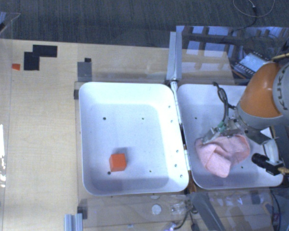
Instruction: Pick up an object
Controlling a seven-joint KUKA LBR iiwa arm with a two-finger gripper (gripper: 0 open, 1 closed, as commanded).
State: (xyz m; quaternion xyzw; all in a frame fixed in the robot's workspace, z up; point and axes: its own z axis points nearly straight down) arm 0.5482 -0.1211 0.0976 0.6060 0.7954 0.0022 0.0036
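Wooden surface [38, 143] under me, pale tan, with two shallow white bins sitting side by side on it. So my end effector [220, 129] is down in the right bin [202, 105], right at the far-left edge of a crumpled pink cloth [223, 154]. It's touching or just about touching the fabric, but honestly I can't tell whether my fingers are apart or together, the metal bits and the folds blur into each other from up here. Can't say the cloth is between them either. Behind that, my orange band [260, 93] and grey wrist come in from the right, hanging over the right side of that bin.

Pink cloth lies bunched in the near half of the right bin, well toward the middle. Over in the left bin [127, 97] there's a small orange block [118, 162] sitting alone near the near-left corner, well apart from me. Farther left on the surface, some black patches [38, 56] and a tiny orange square [16, 67] at the far side.
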